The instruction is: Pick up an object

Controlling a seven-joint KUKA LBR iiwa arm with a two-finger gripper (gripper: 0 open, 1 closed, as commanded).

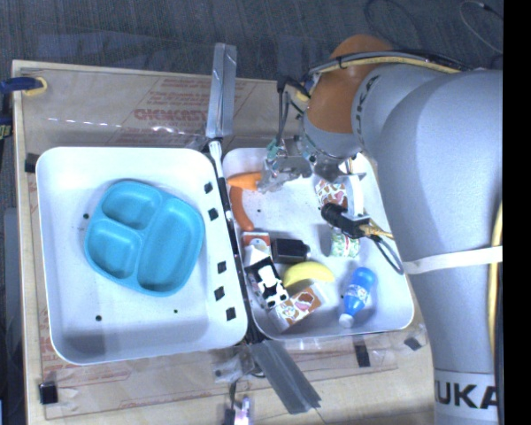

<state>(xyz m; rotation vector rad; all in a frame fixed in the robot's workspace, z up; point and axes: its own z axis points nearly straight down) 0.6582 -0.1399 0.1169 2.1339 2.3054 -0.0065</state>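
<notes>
My gripper point(277, 170) hangs over the far left corner of the right bin point(391, 315), under the orange wrist band. Just to its left, an orange carrot-like piece point(238, 194) lies along the bin's left wall, close to the fingertips; I cannot tell whether they touch. Further forward lie a black block point(289, 249), a yellow fruit point(308, 274), a black-and-white cow-patterned item point(266, 282), a brown packet point(303, 305) and a blue bottle point(357, 292). A red-and-white packet point(332, 190) and a green-and-white one point(343, 244) sit beside the arm.
The left bin point(62, 237) holds a blue divided tray point(145, 235). A grey divider with black clips point(223, 237) separates the bins. The big grey arm body point(434, 166) covers the right bin's right side. A blue clamp point(19, 85) sits at the bench's far left corner.
</notes>
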